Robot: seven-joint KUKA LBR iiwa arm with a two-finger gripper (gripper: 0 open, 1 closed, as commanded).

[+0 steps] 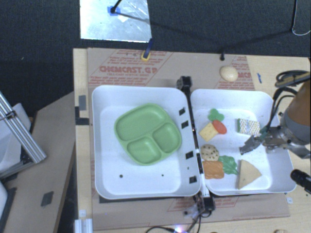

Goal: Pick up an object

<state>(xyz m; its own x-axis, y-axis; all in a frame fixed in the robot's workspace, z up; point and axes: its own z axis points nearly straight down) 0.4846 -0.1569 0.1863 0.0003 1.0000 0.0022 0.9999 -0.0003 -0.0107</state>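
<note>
We see the tool (247, 147) reaching into the right bin (262, 100) from the right, low over its floor between the patterned block (249, 126) and the tan wedge (248, 174). Its dark fingers seem slightly parted, though the view is too coarse for us to be sure, and nothing sits between them. To its left lie a yellow cheese piece (208, 130), a red piece (219, 127), a green piece (215, 114), a cookie (210, 152) and an orange slab (213, 169). The left bin (104, 110) holds a green divided plate (147, 134). An egg-like object (228, 73) rests on the worktop (53, 144) beyond the bins.
</note>
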